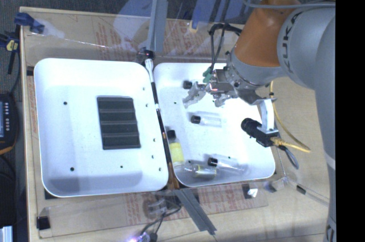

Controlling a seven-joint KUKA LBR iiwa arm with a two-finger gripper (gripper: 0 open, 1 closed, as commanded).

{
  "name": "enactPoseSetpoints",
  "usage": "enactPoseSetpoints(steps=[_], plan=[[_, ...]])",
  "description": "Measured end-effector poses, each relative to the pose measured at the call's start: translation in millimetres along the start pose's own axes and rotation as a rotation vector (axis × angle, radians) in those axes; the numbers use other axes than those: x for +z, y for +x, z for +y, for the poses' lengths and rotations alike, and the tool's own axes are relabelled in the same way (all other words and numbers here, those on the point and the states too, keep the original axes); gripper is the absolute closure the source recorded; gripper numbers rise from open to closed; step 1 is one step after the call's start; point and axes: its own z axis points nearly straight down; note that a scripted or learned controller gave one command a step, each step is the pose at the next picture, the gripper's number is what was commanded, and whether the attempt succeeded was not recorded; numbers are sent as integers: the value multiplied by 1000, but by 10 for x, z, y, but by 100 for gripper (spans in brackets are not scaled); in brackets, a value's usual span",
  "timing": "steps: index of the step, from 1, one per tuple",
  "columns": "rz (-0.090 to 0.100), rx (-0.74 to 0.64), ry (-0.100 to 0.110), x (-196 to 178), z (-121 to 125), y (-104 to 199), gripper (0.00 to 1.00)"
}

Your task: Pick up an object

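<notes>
- The claw hangs over the upper middle of the right bin, pointing toward that bin's left side. I cannot tell whether it is open or closed, and nothing can be seen held in it.
- A small black bit lies just beside the claw tip, on its upper left, on the bin floor. Whether the two touch cannot be told.
- A clear vial with a black cap lies on its side just below the claw, cap end to the left, apart from the claw.
- A small dark piece sits against the left wall of the right bin, lower down.
- A yellow piece lies just below it, along the same wall.
- A heap of clear tubes, one with a dark cap, lies along the near edge of the right bin, well apart from the claw.
- The arm, orange above the wrist, comes in from the right over the bin's upper right corner.
- The left bin holds a dark ribbed block lying flat near its middle.
- Both bins rest side by side on the bench.
</notes>
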Motion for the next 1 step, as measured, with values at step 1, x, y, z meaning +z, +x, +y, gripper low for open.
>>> enactPoseSetpoints(steps=[1], plan=[[-1,-35,1,559,187,-564,0]])
